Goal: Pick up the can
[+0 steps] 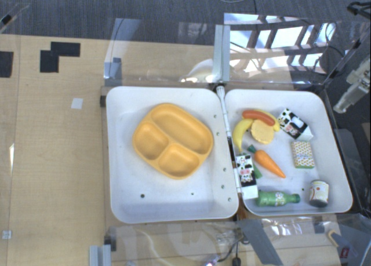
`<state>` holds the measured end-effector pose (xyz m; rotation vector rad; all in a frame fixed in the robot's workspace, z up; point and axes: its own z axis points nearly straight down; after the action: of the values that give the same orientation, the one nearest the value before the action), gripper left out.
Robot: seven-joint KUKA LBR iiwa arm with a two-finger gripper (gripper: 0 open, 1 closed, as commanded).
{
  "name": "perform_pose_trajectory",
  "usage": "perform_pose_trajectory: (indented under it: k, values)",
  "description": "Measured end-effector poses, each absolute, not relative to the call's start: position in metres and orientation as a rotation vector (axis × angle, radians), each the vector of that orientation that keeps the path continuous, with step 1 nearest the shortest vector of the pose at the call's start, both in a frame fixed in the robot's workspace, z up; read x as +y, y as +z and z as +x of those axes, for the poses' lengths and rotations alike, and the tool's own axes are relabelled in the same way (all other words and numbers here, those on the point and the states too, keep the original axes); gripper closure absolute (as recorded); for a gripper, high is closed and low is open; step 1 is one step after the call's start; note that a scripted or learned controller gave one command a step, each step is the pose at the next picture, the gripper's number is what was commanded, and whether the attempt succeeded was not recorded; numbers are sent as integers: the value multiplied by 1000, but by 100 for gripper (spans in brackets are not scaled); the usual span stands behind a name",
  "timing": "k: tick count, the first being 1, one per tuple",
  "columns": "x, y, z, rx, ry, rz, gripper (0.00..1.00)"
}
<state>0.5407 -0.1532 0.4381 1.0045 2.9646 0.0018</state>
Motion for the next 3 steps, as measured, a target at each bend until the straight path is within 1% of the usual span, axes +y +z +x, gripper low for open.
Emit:
perform_pose_trajectory:
  k: [1,2,3]
  values:
    - [-103,438,488,2849,4,1301,0]
    - [-103,450,490,2843,8,1292,100]
    - [-102,463,491,2836,12,1282,100]
